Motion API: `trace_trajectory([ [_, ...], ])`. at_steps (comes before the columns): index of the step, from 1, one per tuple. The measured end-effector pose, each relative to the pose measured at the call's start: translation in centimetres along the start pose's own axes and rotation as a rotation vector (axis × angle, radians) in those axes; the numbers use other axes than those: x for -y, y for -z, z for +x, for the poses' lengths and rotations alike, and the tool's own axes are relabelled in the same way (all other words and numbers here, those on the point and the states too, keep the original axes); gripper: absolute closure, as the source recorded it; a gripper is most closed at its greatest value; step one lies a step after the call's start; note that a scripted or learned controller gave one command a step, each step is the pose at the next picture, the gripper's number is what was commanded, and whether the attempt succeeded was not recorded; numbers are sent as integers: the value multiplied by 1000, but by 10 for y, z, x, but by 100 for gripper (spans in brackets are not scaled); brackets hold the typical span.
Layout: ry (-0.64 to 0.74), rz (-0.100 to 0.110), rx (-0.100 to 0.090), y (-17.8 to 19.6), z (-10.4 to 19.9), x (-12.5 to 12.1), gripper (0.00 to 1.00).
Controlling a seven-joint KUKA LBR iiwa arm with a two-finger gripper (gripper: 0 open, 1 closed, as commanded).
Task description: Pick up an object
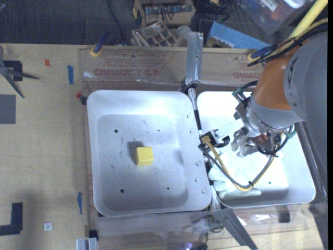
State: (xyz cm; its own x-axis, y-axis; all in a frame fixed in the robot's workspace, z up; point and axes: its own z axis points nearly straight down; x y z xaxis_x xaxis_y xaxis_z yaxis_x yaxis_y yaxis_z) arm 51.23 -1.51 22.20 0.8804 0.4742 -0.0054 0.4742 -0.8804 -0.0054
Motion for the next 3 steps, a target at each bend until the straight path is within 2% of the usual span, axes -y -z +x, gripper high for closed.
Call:
trace_trajectory([
  [1,-295,1,-1,-39,-30,15,100],
  [3,-294,2,-1,-20,-29,14,100],
])
